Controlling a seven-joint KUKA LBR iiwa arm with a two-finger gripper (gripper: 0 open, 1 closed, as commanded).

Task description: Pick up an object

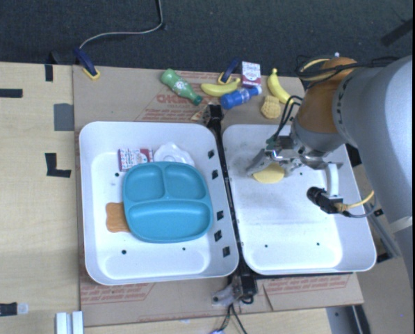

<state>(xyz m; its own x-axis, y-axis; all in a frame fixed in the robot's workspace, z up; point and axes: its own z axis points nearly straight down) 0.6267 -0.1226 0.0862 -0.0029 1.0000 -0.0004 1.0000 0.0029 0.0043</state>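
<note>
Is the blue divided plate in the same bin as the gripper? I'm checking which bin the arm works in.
No. The blue divided plate lies in the left bin, while the gripper is over the right bin.

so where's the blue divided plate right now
The blue divided plate lies in the left bin, near its middle, overlapping a red-and-white packet at its upper edge and an orange piece on its left.

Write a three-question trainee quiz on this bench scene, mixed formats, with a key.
1. True or false: the blue divided plate lies in the right bin.
2. Which thing lies nearest the gripper? A) green bottle B) pale yellow piece C) blue divided plate
3. Fill in: the two bananas lie on the bench ______ the bins.

Key: 1. False, it lies in the left bin. 2. B. 3. Beyond, outside them.
</note>
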